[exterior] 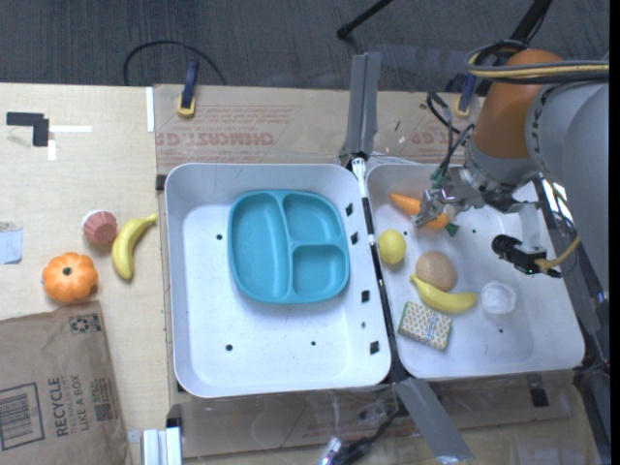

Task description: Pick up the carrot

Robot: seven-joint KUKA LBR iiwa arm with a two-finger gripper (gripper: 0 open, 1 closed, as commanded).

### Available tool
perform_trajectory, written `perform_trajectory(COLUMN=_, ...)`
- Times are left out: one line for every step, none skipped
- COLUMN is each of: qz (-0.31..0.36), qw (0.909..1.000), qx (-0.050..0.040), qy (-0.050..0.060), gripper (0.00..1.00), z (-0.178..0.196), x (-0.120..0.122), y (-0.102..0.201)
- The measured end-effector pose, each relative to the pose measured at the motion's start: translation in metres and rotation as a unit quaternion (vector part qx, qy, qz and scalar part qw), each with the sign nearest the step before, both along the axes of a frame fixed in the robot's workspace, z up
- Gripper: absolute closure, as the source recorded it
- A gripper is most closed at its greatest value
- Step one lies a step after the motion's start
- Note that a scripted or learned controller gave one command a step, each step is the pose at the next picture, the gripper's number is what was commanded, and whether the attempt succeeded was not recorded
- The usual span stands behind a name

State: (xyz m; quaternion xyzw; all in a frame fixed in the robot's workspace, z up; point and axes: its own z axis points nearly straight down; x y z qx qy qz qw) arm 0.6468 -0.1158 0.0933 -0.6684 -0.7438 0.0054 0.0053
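carrot (pixel 418 206) lies unlifted at the right bin's (pixel 542 352) 10 o'clock, gripper (pixel 433 209) on it, claw state untellable.

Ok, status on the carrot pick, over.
Gripper down on the carrot in the right bin, grasp unconfirmed. Carrot lying flat near the bin's back left. Lemon close by, not blocking.

Even, fairly bright overhead light falls across the bench, washing the white bins (pixel 194 260) close to overexposure, with only soft, short shadows beneath the blue tray (pixel 288 247) well to the left of the gripper (pixel 433 211). The gripper itself is slightly soft and small in frame, its fingers hard to resolve. The dark floor (pixel 242 17) beyond it reads dim and grainy.
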Motion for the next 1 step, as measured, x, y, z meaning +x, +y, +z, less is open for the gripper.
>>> perform_trajectory(qz=0.145, qw=0.9895, qx=0.0011, qy=-0.006, gripper=1.00, z=0.0956, x=0.0128, y=0.0574)
